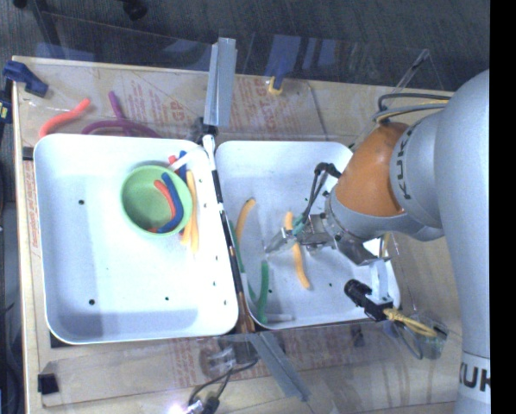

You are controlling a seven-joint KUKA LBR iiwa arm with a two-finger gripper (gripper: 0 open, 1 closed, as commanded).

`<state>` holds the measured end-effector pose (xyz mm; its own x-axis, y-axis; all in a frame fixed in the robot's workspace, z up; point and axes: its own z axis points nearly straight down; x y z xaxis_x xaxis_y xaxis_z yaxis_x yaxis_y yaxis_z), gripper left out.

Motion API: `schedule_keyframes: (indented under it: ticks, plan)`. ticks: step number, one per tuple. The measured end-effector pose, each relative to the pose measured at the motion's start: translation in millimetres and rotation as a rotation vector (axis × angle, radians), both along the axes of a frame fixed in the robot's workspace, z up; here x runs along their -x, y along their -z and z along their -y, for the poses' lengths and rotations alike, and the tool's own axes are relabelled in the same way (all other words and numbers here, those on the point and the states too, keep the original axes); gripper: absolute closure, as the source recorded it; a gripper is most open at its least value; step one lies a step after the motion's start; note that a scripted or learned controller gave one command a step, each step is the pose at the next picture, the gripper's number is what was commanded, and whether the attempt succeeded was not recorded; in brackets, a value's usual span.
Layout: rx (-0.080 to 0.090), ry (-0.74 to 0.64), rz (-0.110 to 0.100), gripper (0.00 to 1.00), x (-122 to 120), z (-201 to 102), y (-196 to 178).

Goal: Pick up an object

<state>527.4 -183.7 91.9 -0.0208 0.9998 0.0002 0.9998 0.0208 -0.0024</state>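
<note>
**Over the right bin: end effector low among thin strips**

Over the right bin [327, 158], toward its middle, reaching in from the right side of the camera view: grey arm [443, 175] with orange band [370, 184] above the wrist, end effector [294, 235] pointing left and down into the bin. Fingers thin and dark, hard to separate from the clutter beneath; cannot tell whether spread or pressed together, nor whether anything sits between them.

Just beside the fingertips, on the white floor: short orange piece [288, 222] and longer orange strip [302, 267], the latter running down and right from the tip area. Contact with either not clear at this resolution. Further left, apart from the tip, curved orange strip [244, 216] near the bin's left wall. Below it, green strip [262, 287] lying roughly upright along the lower left part of the bin.

Across the divide, in the left bin [68, 291]: green bowl [157, 198] in the upper right quarter, holding a red curved piece [165, 192], with a blue rim showing at its lower edge and orange sticks [191, 222] leaning at its right side.

On the table [154, 97] behind the left bin: orange cord [66, 116] and purple cord [116, 126].
</note>
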Motion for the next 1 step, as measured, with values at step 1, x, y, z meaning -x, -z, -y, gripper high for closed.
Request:
schedule_keyframes:
  ticks: [1]
  plan:
    - [0.001, -0.005, -0.002, 1.00, 0.0, 0.6, -10.0]
